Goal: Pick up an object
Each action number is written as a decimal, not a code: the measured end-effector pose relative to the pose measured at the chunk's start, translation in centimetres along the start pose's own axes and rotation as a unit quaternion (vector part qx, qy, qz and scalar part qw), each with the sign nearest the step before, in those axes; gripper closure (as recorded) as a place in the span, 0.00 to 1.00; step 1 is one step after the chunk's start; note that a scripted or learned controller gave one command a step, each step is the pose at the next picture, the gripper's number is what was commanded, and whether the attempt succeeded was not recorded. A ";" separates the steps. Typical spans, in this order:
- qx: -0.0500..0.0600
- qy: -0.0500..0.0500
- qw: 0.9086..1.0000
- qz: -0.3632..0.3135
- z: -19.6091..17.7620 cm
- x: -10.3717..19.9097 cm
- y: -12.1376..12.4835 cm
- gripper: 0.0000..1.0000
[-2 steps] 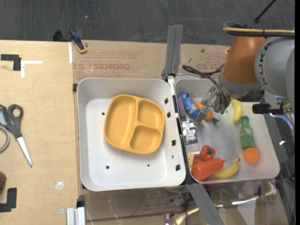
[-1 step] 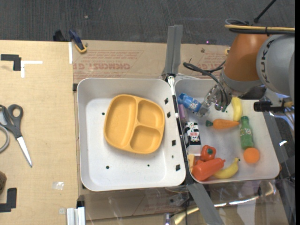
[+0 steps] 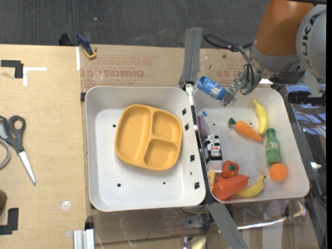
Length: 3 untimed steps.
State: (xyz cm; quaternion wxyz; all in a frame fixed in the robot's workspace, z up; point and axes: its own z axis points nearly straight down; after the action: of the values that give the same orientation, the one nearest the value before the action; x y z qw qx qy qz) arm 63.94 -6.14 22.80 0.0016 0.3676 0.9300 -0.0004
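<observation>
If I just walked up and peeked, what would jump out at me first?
Probably the big yellow divided plate lying alone in the left bin. Next, the right bin full of colourful toy food: a carrot, bananas, a green bottle. Above its back edge, the gripper holds a blue bottle between its fingers.

A divided plate [image 3: 149, 137] sits mid-way in the left bin [image 3: 98, 191]. In the right bin [image 3: 290, 191], a carrot [image 3: 246, 129] lies left of a banana [image 3: 261, 116]; a bottle [image 3: 272, 147] and an orange [image 3: 278, 171] line its right edge.
</observation>
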 end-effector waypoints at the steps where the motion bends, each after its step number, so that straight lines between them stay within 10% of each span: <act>1: 0.000 0.000 1.000 0.000 0.0 0.0 0.0 0.00; 2: 0.001 0.001 0.980 0.200 12.9 0.6 -5.2 0.00; 3: 0.002 0.000 0.980 0.199 12.1 0.5 -5.2 1.00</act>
State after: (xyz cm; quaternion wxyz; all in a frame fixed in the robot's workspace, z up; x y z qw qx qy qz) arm 60.01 -9.64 10.74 0.0007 0.5452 0.8383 -0.0016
